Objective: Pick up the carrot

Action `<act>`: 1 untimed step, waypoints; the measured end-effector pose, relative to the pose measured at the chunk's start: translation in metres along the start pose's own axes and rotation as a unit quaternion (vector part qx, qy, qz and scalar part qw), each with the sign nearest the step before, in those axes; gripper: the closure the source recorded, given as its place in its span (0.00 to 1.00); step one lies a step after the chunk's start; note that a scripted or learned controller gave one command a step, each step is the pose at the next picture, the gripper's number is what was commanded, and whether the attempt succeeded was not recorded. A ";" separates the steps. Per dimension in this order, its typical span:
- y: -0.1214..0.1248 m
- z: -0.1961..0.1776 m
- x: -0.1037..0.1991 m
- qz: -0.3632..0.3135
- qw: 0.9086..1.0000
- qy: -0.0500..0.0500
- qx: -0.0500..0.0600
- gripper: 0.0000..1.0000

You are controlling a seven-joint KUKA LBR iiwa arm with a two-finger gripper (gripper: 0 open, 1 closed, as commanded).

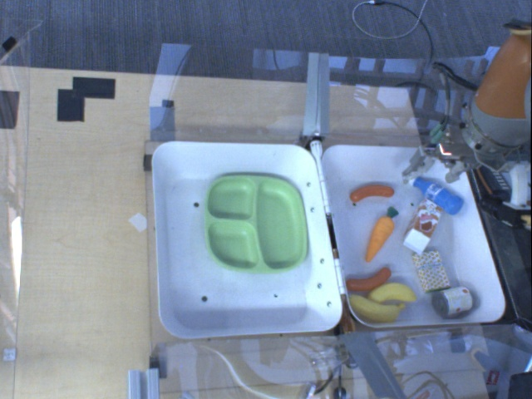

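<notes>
carrot lies untouched mid right bin, so you're at the approach: swing the fingers, spread and holding nothing over the blue bottle, down-left onto it.

My arm reaches in from the right edge, orange band uppermost, grey wrist below it. My claw hangs beneath the wrist, pointing down and leftward, its two pale fingers spread apart with nothing between them.

Carrot lies in right bin, apart from claw.
</notes>
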State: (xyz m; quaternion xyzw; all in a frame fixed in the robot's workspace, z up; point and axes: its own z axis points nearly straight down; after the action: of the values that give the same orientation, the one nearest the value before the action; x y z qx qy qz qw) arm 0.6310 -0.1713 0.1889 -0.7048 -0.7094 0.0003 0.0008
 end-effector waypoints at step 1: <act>-0.058 0.062 0.035 -0.007 1.000 -0.001 -0.003 0.00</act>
State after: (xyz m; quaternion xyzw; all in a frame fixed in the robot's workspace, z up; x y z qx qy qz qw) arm 0.5729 -0.1371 0.1269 -0.6996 -0.7145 -0.0015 -0.0017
